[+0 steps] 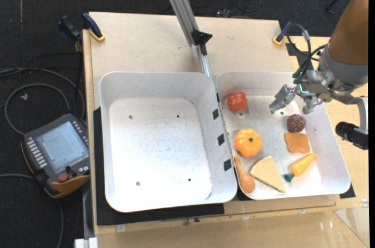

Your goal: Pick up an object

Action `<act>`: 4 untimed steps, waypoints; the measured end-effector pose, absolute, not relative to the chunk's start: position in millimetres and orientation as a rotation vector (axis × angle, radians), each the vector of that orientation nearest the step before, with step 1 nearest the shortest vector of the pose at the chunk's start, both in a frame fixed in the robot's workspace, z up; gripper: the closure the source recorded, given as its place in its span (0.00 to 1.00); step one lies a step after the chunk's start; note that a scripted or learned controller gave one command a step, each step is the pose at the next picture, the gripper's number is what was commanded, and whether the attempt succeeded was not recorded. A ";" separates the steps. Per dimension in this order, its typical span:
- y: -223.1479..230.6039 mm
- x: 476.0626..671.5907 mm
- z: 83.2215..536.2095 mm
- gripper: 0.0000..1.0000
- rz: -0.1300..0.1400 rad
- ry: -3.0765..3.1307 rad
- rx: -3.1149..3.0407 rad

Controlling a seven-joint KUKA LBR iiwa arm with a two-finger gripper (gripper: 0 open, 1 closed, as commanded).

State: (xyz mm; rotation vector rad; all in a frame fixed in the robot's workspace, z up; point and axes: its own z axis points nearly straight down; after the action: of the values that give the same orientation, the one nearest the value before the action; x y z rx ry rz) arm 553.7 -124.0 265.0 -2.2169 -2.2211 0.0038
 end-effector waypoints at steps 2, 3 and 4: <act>-129.2 555.1 222.1 0.00 0.005 -2.217 -2.221; -127.9 545.5 173.1 0.00 0.005 -2.217 -2.220; -128.4 538.9 129.5 0.00 -0.002 -2.219 -2.228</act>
State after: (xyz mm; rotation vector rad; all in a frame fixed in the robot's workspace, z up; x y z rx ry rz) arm 538.9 -128.4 129.5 -2.2281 -2.2191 -0.0023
